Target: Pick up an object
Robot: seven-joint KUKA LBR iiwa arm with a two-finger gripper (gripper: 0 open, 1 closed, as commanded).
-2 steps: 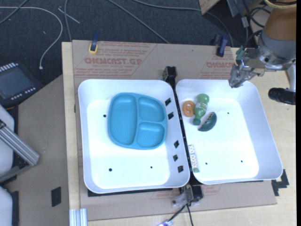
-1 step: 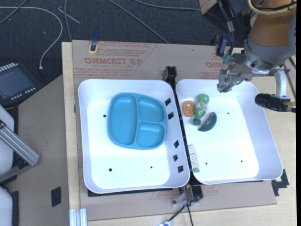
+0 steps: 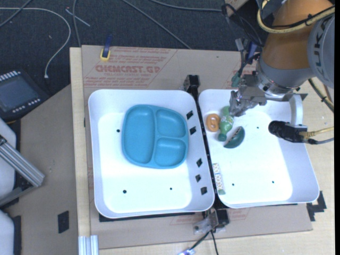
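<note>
The pincer hangs over the upper left part of the right bin; I cannot tell whether it is open or closed. Just below it lies a green toy, with an orange piece just beside it on the left and a dark teal piece at its lower right. A small patterned packet lies by the bin's left wall. A blue divided plate rests in the left bin

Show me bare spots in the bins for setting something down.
Right bin: free floor in the near half, between the small packet and the right wall. Left bin: a strip in front of the blue plate. Crowded: gripper over the orange piece and green pieces.
</note>
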